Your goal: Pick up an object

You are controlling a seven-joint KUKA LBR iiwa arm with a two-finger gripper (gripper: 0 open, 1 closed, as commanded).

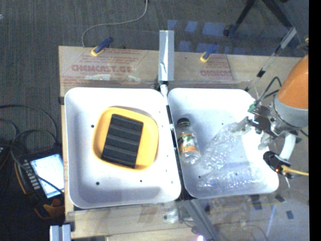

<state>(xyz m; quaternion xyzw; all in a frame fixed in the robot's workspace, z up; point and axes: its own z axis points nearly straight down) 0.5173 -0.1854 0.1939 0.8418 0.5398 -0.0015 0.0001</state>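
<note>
Grey carpet surrounds the wooden bench. Left bin: yellow dish bearing a black block. Right bin: bottle along its left wall, crumpled plastic centrally. Gripper at its right rim; jaw state cannot be told.

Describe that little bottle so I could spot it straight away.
Look in the right-hand white bin, along its left wall beside the divider. The small clear bottle lies there on its side, dark cap pointing away. Unlike the crinkled clear plastic next to it, it carries an orange and green label.
</note>
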